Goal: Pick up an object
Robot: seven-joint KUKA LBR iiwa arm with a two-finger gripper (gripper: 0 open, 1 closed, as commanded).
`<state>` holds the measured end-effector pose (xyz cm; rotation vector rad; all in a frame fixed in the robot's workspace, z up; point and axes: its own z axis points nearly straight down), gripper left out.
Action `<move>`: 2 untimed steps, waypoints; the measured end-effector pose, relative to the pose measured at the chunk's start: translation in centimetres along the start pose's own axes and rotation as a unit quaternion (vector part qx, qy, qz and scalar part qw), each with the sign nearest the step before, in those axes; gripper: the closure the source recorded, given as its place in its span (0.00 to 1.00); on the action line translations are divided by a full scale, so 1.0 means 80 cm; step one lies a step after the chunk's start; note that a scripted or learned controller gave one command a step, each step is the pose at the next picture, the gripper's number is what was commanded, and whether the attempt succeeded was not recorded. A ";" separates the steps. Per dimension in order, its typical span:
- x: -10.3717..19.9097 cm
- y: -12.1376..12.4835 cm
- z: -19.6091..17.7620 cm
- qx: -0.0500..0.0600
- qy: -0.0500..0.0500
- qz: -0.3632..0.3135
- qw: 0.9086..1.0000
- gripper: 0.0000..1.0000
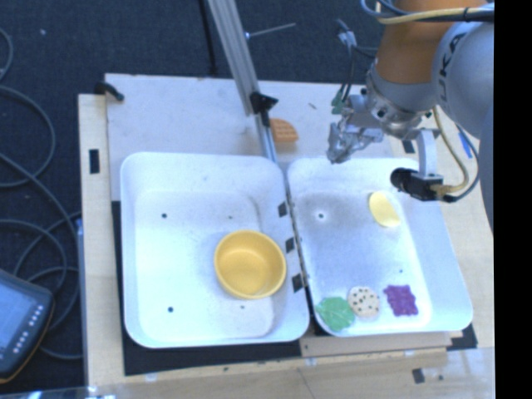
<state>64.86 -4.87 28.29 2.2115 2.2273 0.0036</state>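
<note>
From above, my gripper [341, 152] hangs over the far rim of the right bin [432, 248]; whether my fingers are parted or closed I cannot tell. The middle of that bin's floor lies bare. A flat yellow oval piece [384, 209] lies near the far right wall, its long axis running roughly far to near. Along the near wall sit a green piece [336, 312], a spotted cookie [363, 301] and a purple piece [401, 299]. The left bin [158, 189] holds a yellow bowl [249, 263], upright.
</note>
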 end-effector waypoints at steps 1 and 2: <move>0.061 -0.002 -0.001 0.002 0.000 0.000 1.000 1.00; 0.120 0.005 0.000 0.001 0.000 0.000 1.000 1.00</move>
